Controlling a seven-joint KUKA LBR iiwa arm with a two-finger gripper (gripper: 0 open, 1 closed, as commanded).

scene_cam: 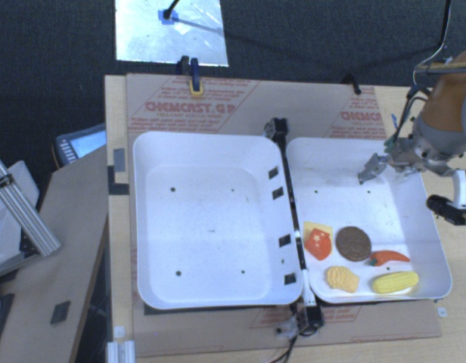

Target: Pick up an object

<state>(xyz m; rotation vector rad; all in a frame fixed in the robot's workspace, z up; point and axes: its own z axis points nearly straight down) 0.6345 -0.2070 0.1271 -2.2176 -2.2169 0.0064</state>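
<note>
Two shallow white plastic bins sit side by side on a pale wooden desk (pixel 116 203) covered by a printed cardboard sheet (pixel 218 100). The left bin (pixel 153 150) has a bare floor marked by a few dark dots. The right bin (pixel 324 157) holds five toy foods grouped near its front edge: a yellow cheese wedge with a red patch (pixel 318 240), a ridged yellow-orange piece (pixel 342 279) just in front of it, a round brown patty (pixel 353 243), a red-orange chilli pepper (pixel 389 258), and a yellow corn cob (pixel 395 282) in front of the pepper. The grey arm with its orange band (pixel 448 100) reaches in from the right; its fingers (pixel 368 169) hang over the bin's rear half, well apart from the foods. Whether the fingers are spread or closed cannot be told.
</note>
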